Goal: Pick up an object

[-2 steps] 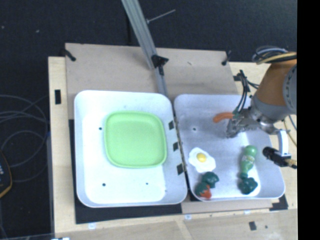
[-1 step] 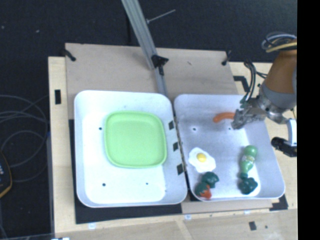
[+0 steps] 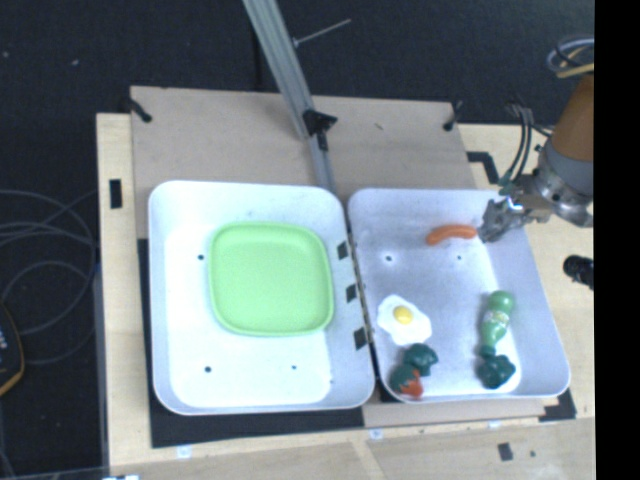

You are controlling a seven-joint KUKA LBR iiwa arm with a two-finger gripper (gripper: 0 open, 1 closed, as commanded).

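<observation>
Fingers [image 3: 493, 220] at sausage [image 3: 451, 234] right end; sausage lies left-right.

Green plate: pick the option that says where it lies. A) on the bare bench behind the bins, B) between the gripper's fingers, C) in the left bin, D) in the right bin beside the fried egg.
C: the green plate lies flat in the left bin, while the fried egg sits in the right bin and the gripper is over that right bin's far edge, near the orange sausage.
</observation>
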